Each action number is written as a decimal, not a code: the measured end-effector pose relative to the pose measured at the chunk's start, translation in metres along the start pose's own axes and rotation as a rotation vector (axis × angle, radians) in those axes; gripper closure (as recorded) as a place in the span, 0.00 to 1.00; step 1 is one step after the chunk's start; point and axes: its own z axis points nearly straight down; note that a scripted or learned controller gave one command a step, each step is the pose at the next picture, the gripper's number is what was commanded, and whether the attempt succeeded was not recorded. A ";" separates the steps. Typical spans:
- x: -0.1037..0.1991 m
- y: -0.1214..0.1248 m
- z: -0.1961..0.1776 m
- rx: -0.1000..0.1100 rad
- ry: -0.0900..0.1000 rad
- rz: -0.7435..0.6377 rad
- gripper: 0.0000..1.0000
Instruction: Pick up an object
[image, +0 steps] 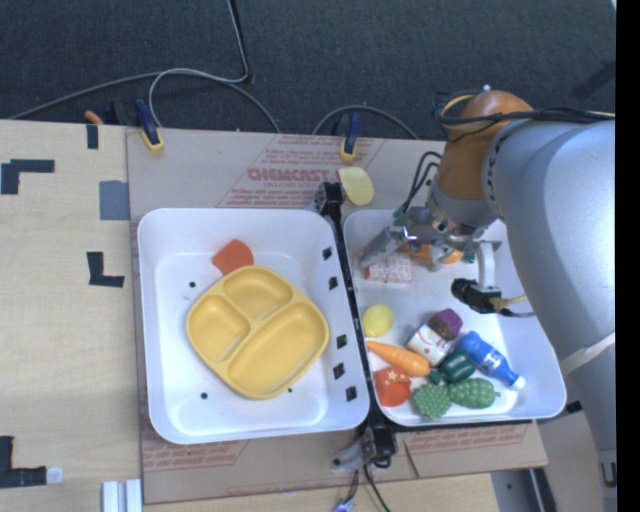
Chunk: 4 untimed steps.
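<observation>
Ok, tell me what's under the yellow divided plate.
An orange piece pokes out from beneath the yellow divided plate, at its upper left edge, in the left bin. Anything else beneath is covered.

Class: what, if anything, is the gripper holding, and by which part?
It cannot be told. The gripper sits low over a small pale block in the right bin; no grip is visible.

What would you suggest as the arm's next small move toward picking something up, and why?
Probably a short descent onto the pale pink-and-white packet and a close. The gripper hangs at the far end of the right bin, just above that packet, which lies apart from the carrot and the other toys crowded at the near end, so nothing else should get caught.
</observation>
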 end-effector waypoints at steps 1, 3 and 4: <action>0.000 0.000 0.000 0.000 -0.001 0.001 0.00; 0.003 0.000 0.000 -0.001 -0.002 0.001 0.00; 0.001 0.000 0.000 0.000 0.001 0.000 0.00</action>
